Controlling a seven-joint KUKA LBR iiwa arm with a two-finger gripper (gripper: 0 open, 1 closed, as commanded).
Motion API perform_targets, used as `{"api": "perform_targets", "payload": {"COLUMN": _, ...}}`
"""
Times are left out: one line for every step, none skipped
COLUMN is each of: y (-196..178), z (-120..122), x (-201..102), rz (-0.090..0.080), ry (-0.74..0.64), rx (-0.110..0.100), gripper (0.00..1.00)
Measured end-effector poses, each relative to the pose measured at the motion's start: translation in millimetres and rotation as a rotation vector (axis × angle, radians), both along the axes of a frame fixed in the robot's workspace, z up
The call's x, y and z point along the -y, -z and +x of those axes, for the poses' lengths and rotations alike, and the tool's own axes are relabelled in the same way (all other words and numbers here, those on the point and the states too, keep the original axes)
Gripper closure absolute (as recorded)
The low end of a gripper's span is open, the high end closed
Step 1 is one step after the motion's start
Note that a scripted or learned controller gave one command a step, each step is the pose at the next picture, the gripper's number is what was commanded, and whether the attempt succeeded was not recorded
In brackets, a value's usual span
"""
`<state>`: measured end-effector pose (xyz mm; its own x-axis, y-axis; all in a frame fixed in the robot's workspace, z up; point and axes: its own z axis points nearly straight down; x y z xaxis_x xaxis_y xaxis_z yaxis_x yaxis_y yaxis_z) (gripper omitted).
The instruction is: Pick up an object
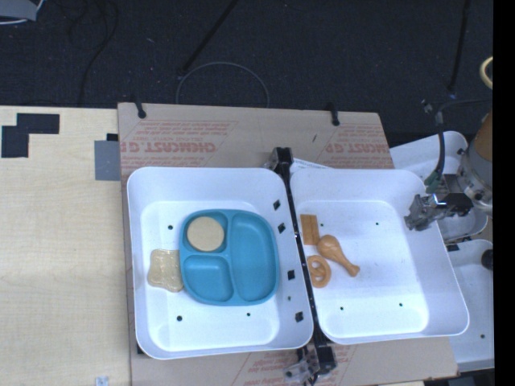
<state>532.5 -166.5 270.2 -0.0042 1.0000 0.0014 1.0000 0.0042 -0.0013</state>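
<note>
1. Currently the gripper (418,215) sits over the right rim of the right bin (378,316), at the end of the arm (475,175) reaching in from the right. It is small and partly blurred; whether it is parted or closed cannot be told, and no object is seen in its hold.
2. Candidate objects in the right bin lie grouped near the bin's left wall: a tan drumstick-shaped toy (338,254), a pretzel-shaped piece (319,271) touching it on the lower left, and a small flat tan block (309,225) just above. All three rest on the bin floor, well apart from the gripper.
3. The left bin (161,332) holds a blue sectioned plate (241,268) with a round tan disc (204,233) in its upper-left compartment. A pale bread-like slice (165,269) lies on the bin floor, touching the plate's left edge.
4. Placement note: both bins stand side by side on a cardboard sheet (241,139), joined by a black divider (291,240), which likely keeps them from sliding.
5. Judgement: the pick has not begun. The gripper's position at the rim suggests a staging posture clear of the bin contents.
6. Judgement: the right-bin cluster is the nearer target. The drumstick's narrow handle appears the easiest part to pinch; its contact with the pretzel risks disturbing both objects on descent.
</note>
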Motion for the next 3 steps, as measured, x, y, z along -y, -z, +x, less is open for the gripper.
{"api": "perform_targets", "payload": {"y": 11, "z": 23, "x": -48, "rz": 0.000, "ry": 0.000, "rx": -0.001, "gripper": 1.00}}
{"api": "perform_targets", "payload": {"y": 22, "z": 35, "x": -109, "rz": 0.001, "ry": -0.001, "rx": -0.003, "gripper": 1.00}}
{"api": "perform_targets", "payload": {"y": 18, "z": 49, "x": -156, "rz": 0.001, "ry": 0.000, "rx": 0.000, "gripper": 1.00}}
